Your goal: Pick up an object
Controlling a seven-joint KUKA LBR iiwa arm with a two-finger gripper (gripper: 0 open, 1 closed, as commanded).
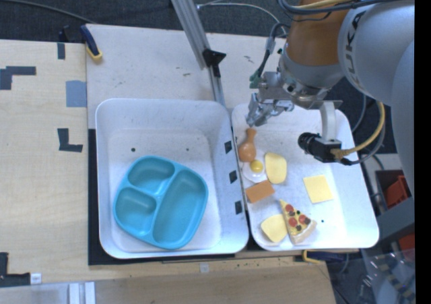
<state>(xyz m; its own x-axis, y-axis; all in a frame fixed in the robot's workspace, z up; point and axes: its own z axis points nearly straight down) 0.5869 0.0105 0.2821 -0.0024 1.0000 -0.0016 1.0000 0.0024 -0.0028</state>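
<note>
Your gripper (258, 115) is sitting at the upper left corner of the right bin (357, 228), just above the toy chicken drumstick (248, 145), and I honestly can't tell whether it's released or clenched from this angle. Nothing visibly in it. The drumstick lies right against the bin's left wall, so watch for a fingertip catching the rim or shoving it sideways. The fried egg (255, 170), the yellow piece (275, 168) and the brown slab (259, 192) crowd in just below, so a sloppy descent could nudge those or grab two at once. The pizza slice (297, 220) and cheese square (318, 189) have more room
</note>
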